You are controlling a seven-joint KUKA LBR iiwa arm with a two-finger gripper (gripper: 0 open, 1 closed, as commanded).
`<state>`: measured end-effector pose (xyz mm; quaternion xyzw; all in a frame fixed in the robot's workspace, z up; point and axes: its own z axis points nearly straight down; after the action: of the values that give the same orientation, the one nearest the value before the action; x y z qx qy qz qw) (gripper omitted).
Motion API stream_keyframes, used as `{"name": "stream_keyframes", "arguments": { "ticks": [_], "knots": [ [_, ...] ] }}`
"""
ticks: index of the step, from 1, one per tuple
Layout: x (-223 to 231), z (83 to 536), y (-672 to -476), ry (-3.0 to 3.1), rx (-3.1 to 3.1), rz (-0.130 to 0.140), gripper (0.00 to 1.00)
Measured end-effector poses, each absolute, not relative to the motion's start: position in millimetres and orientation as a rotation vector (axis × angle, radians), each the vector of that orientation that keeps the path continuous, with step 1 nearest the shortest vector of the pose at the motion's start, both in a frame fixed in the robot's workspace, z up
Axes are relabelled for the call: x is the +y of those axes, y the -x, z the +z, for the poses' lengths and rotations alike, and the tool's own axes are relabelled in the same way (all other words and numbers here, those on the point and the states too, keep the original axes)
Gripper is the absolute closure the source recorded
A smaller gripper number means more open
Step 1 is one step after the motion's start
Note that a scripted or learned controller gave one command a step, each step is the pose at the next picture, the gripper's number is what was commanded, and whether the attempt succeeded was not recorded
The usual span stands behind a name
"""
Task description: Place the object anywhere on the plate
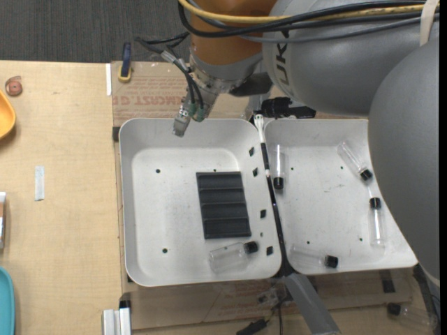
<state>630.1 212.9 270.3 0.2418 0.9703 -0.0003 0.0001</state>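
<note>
Vial (pixel 234 255), clear with a black cap, lies on its side just beside the near edge of the black ribbed plate (pixel 223 204), apart from it and sharing the left bin (pixel 133 187) with it. I judge this to be the object meant, since it is the one closest to the plate. Several similar vials lie well to the right of the plate, in the right bin (pixel 391 257). Nothing rests on the plate.

The arm (pixel 328 54) hangs beyond the far side of the plate, its gripper (pixel 199 93) over the far rim of the bin and well apart from the vial. Whether the gripper is wide or narrow I cannot tell from this angle, and nothing is seen held in it.

The step in hand looks like the approach before any pick. The next move calls for carrying the tool across the plate to its near side, descending over the vial, and taking it across its narrow body so it does not roll away toward the bin wall.
</note>
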Motion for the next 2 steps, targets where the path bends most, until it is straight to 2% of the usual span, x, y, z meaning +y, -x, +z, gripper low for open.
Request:
{"name": "stream_keyframes", "arguments": {
  "ticks": [1,2],
  "knots": [
    [228.2,277.7,-525.7,-0.201,3.135,0.0,1.0],
    [227.8,277.7,-525.9,-0.202,3.135,0.0,0.0]
  ]
}}
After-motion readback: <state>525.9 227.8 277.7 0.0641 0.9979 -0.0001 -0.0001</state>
